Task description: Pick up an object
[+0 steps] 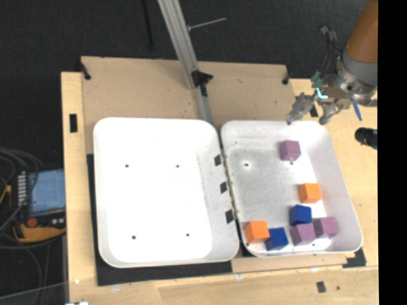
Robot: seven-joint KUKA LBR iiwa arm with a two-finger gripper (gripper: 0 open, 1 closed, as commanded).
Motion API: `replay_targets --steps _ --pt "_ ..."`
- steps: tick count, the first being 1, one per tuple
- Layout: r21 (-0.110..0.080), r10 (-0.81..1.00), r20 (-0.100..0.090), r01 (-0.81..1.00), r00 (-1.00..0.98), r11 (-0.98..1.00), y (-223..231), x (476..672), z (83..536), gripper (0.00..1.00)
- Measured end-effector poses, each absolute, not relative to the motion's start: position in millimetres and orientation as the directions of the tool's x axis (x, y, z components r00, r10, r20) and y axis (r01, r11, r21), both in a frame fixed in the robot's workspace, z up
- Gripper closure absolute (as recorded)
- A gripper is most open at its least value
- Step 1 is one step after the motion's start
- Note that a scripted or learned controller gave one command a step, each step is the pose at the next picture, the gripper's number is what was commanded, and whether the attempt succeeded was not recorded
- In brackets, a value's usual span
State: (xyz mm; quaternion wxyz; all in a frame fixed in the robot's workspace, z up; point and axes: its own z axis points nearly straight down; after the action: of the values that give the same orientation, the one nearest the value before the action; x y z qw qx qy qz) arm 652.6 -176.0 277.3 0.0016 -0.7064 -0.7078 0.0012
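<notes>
Seemingly spread wide and holding nothing, the end effector [313, 112] hovers just above-right of the nearest purple cube [290, 150].

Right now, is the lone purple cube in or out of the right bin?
In: the purple cube sits on the right bin floor, apart from the others.

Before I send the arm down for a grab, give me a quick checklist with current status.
1. Blocks available in the right bin: ok, seven there.
2. Gripper carrying nothing: ok, nothing between its fingers, which are spread.
3. Gripper over a block: not ok, it hangs at the bin's far rim, beyond the lone purple block.
4. Isolated target: ok, that purple block stands apart.
5. Near-corner cluster around the blue block: not ok, tightly packed.
</notes>
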Motion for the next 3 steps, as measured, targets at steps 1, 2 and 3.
replay_targets --steps 1,2,3 --pt "0.000 1.000 -0.003 1.000 -0.004 0.004 -177 653.1 281 0.00" --pt "-0.003 1.000 -0.002 1.000 0.001 -0.001 -188 648.5 230 0.00" --pt "-0.005 1.000 -0.002 1.000 0.002 -0.002 -187 641.6 169 0.00"
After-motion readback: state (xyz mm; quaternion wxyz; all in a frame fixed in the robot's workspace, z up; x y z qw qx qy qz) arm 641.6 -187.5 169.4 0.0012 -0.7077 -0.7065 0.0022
